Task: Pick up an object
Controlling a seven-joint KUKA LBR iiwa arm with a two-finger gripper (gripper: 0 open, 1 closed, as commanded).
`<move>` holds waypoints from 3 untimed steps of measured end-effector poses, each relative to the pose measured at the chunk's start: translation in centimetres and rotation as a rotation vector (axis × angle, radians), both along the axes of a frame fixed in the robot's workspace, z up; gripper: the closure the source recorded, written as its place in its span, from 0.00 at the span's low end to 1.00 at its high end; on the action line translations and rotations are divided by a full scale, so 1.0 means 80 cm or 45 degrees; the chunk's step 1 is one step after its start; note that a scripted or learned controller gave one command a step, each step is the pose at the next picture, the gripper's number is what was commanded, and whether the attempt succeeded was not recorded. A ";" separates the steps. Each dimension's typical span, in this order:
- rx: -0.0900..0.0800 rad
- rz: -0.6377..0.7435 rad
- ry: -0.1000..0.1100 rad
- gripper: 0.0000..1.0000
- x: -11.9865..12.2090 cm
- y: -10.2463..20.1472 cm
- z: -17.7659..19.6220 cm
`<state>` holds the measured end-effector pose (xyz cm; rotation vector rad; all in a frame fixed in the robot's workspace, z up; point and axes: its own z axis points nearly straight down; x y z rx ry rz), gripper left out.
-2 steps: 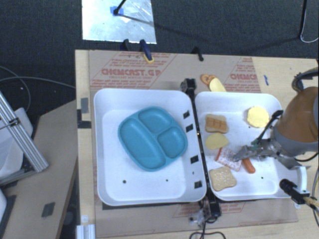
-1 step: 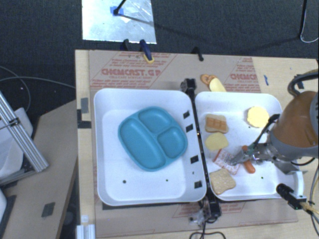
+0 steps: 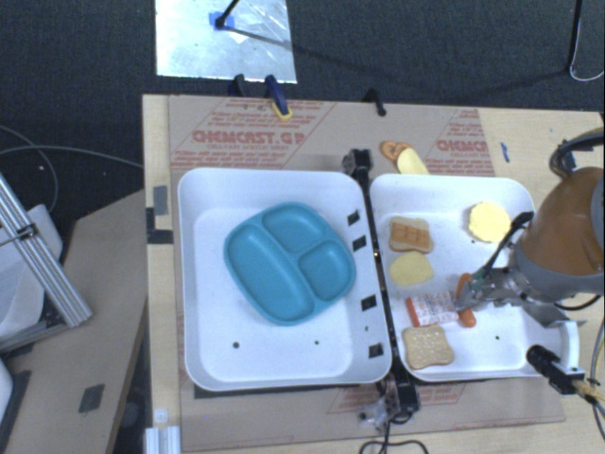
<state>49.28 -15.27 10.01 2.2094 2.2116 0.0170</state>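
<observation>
The right bin (image 3: 529,197) holds a waffle piece (image 3: 410,235), a pale yellow potato-like slice (image 3: 411,270), a yellow round piece (image 3: 489,221), a slice of toast (image 3: 428,345), a clear red-printed packet (image 3: 433,306) and an orange-red sausage (image 3: 465,301). My gripper (image 3: 475,289) reaches in from the right and sits low over the sausage, just right of the packet. The arm's body hides the fingers' stance and part of the sausage.
A blue divided plate (image 3: 286,261) lies in the left bin (image 3: 203,348). Outside the bins, a yellow and orange toy food piece (image 3: 406,159) rests on the cardboard behind the right bin. A black divider with clips (image 3: 373,272) runs between the bins.
</observation>
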 end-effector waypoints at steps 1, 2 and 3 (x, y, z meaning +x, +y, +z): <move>0.009 0.018 0.008 1.00 0.033 0.116 0.111; 0.009 0.015 0.005 1.00 -0.006 0.190 0.256; 0.004 0.004 0.028 1.00 0.016 0.202 0.175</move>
